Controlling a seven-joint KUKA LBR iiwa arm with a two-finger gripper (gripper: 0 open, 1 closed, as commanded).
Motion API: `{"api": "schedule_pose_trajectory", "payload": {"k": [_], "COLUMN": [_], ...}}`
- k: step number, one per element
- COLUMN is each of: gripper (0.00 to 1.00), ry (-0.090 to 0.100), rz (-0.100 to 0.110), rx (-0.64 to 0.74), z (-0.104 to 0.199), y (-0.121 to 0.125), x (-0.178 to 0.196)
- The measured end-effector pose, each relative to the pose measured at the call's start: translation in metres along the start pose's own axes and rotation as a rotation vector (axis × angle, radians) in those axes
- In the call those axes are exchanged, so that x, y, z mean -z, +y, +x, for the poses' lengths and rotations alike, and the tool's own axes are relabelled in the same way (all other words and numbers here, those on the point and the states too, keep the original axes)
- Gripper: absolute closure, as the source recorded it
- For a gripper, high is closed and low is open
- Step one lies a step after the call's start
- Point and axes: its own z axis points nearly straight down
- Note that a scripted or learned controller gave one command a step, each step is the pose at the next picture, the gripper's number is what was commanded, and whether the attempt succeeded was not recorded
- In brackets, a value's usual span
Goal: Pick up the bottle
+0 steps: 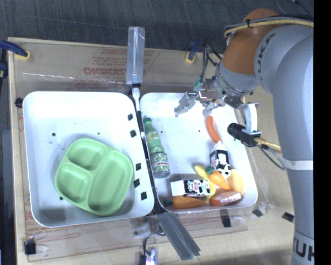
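One bottle (156, 149), one green tray (95, 175), one claw (197, 99), grip state unclear

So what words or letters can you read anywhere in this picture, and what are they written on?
"KU" on the grey arm at the bottom right, cut off by the picture's edge.
More dark letters higher on the arm, near its orange band: too tilted to read.
Red printing on the bench board behind the bins: too faint and blurred to read.
Label on the green bottle: too small to read.
Cow-patterned cartons: no readable words.
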Motion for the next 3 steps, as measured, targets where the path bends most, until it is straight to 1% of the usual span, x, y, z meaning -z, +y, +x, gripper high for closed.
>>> {"api": "schedule_pose_trajectory", "payload": {"k": [1,2,3], "gripper": [0.0,1.0,1.0], "ry": [-0.005,-0.003,0.0], "rz": [-0.002,-0.001,-0.01], "rx": [-0.052,-0.048,-0.069], "z": [0.052,0.054,0.021], "y": [-0.03,-0.029,-0.035], "x": [-0.105,-0.095,-0.108]}}
